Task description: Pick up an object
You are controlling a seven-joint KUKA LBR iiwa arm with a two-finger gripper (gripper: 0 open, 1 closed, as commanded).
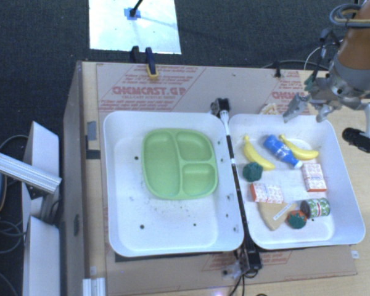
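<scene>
The end effector (309, 108) hung over the far edge of the right shallow white bin (348, 193), its two grey fingers spread apart with nothing between them. In that bin lay two yellow plastic bananas (257, 153) (299, 148) flanking a blue bottle (281, 151), a dark green broccoli piece (253, 171), two small red-and-white boxes (267, 193) (313, 177), a tan wedge (272, 214) and a small printed can (316, 208). The left white bin (126, 227) on the counter (172, 88) held a light green divided plastic plate (179, 164).
</scene>
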